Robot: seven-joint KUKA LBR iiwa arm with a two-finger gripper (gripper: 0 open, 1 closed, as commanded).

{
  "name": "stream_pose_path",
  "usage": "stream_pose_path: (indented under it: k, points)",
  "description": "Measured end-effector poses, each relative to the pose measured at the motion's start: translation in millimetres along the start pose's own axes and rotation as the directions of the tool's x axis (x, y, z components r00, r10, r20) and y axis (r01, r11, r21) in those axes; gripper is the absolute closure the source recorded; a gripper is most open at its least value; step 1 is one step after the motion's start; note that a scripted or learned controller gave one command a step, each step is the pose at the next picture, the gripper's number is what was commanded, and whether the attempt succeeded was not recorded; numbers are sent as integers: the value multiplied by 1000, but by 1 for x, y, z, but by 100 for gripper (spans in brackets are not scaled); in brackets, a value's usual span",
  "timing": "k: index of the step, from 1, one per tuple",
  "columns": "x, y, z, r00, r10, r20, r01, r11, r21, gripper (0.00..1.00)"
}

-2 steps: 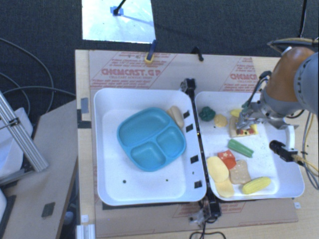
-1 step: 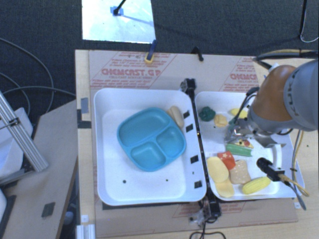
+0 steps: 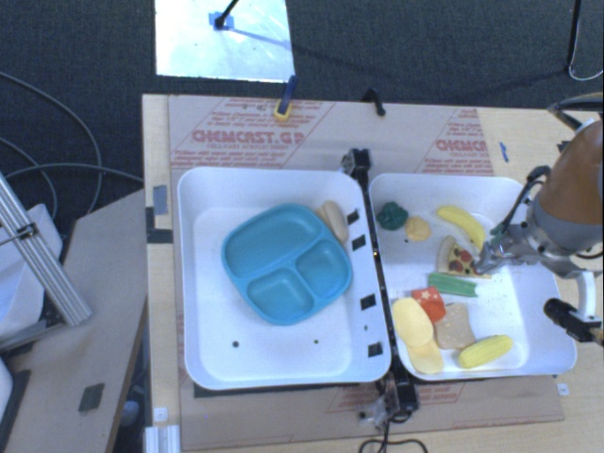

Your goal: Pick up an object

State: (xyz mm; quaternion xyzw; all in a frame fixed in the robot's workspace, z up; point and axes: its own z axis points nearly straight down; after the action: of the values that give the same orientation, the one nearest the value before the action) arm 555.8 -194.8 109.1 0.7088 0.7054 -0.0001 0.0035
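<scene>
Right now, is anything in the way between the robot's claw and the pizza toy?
Nothing visible. The gripper is right at the pizza slice in the right bin. The banana and the green stick lie close beside the slice, not in between.

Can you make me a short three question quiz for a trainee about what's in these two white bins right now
1. True or false: the blue three-compartment plastic plate lies in the left white bin.
2. Which item lies nearest the gripper? A) the yellow toy corn cob B) the toy pizza slice C) the dark green toy vegetable
3. Fill in: the yellow toy banana lies in the ____ white bin.

Key:
1. True.
2. B; the gripper sits at the pizza slice's right edge, just above the flat green toy stick.
3. Right.
</scene>
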Motion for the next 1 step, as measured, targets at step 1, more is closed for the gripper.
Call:
stream_pose_path:
  k: [1]
  points:
    - [-7, -57, -44, 1000, -3, -5, 3, 1000, 4, 100]
